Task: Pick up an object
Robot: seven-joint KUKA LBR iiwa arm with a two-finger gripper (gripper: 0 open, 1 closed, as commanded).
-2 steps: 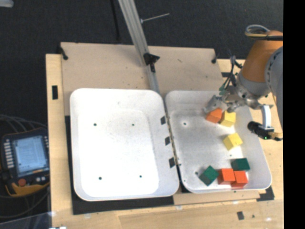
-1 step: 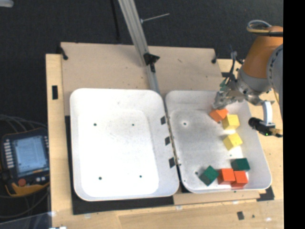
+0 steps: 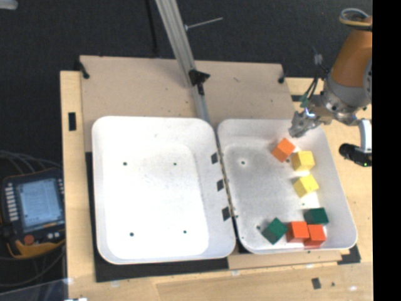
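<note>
The right bin [image 3: 250, 187] holds several small blocks. An orange block [image 3: 283, 149] lies near the bin's upper right, with two yellow blocks [image 3: 303, 160] [image 3: 306, 185] below it. Along the bin's front edge sit two green blocks [image 3: 274, 230] [image 3: 316, 216] and two orange-red blocks [image 3: 298, 231] [image 3: 316, 234]. My gripper [image 3: 301, 125] hangs over the bin's upper right corner, just up and right of the orange block, with nothing visibly between its fingers. The arm's orange band [image 3: 351, 55] rises above it at the right edge.
The left bin [image 3: 153, 187] lies beside the right one, and clips [image 3: 220, 184] sit along the seam between them. A slanted metal pole [image 3: 182, 49] runs down to the bins' back edge. A pendant screen [image 3: 34, 205] rests off the bench at left.
</note>
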